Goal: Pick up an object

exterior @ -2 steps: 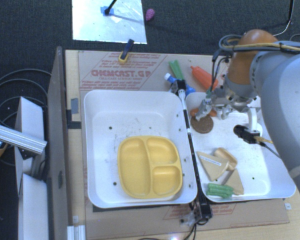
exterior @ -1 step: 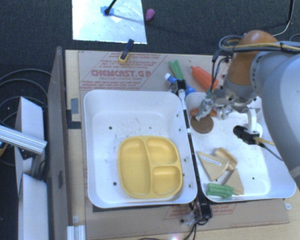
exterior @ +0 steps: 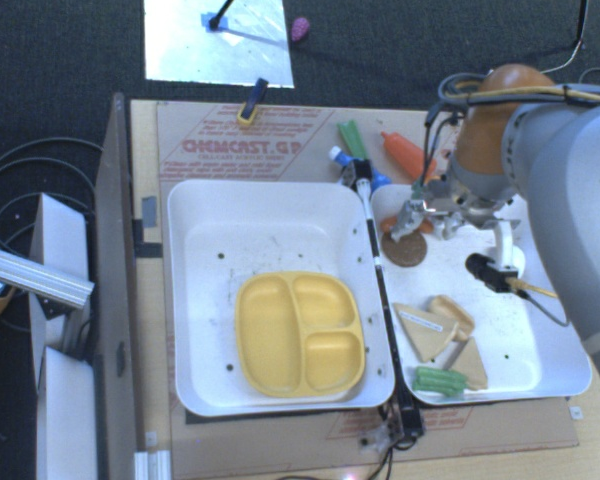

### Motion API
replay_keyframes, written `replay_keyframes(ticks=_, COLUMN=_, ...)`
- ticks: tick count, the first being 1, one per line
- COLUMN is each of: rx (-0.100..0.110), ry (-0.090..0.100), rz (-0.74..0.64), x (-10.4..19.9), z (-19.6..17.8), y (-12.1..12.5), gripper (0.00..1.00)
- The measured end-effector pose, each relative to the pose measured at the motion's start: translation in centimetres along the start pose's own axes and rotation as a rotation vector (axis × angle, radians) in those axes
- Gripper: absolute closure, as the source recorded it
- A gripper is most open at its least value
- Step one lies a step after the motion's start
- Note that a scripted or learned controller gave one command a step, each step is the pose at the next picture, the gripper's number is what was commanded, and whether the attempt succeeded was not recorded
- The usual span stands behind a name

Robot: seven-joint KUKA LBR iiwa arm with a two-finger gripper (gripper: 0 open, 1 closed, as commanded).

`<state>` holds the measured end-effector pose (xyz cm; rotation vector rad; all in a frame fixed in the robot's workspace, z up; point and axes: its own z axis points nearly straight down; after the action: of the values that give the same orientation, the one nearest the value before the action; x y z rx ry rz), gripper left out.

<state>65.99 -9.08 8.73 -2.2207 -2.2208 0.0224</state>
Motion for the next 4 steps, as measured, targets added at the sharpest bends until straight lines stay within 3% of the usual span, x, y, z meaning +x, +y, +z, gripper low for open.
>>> replay_keyframes(ticks=1, rx=0.013, ry=0.007, rz=-0.004, x=-0.41, z=0.06, y=0.52, gripper=0.0)
replay_keyframes(ticks=4, rx=0.005, ry=0.005, rz=-0.002, x=-0.37, z=0.05, y=0.26, gripper=0.0)
